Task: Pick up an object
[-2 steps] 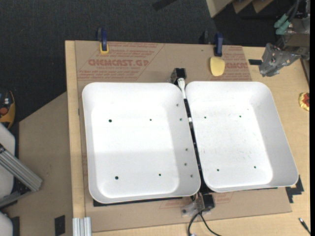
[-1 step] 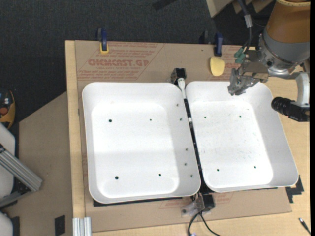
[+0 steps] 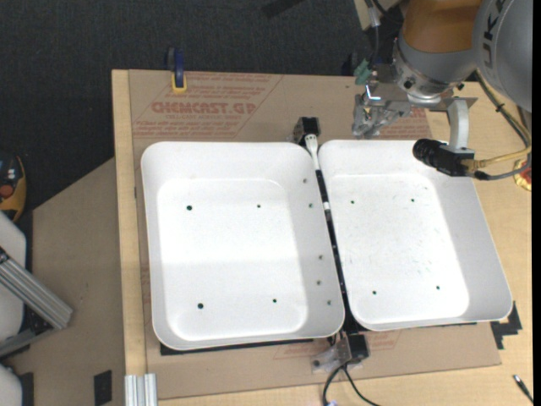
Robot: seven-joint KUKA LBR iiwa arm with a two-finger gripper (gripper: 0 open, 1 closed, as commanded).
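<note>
The gripper (image 3: 370,118) hung over the tabletop (image 3: 254,108) just beyond the far rim of the right bin (image 3: 406,227), nothing between its fingers; how far they stood apart could not be told. The left bin (image 3: 237,244) lay beside it, their inner rims touching.

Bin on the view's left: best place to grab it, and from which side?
Likely the outer rim of the bin, view's left, from above. It is wide and shallow, so only that thin lip suits a pinch; the opposite side abuts the other bin.
</note>
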